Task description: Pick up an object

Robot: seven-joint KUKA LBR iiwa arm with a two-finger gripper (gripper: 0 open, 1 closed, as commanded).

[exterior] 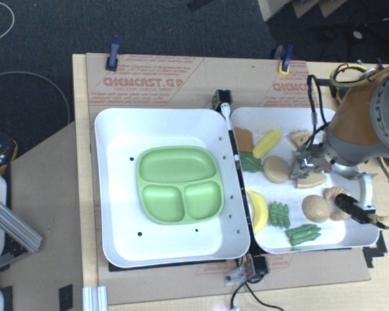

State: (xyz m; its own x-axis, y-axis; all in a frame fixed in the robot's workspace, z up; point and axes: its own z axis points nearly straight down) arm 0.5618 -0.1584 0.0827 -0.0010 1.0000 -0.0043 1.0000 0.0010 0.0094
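Brown bench (181, 76) on dark carpet (117, 11)

My arm reaches in from the right, orange band showing above the wrist, bent downward. My gripper (303, 166) hangs low, pointing down and slightly leftward.

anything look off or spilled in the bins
Nothing stands out. The green tray sits flat in the left bin, and the toy foods, like the corn and banana, lie inside the right bin.
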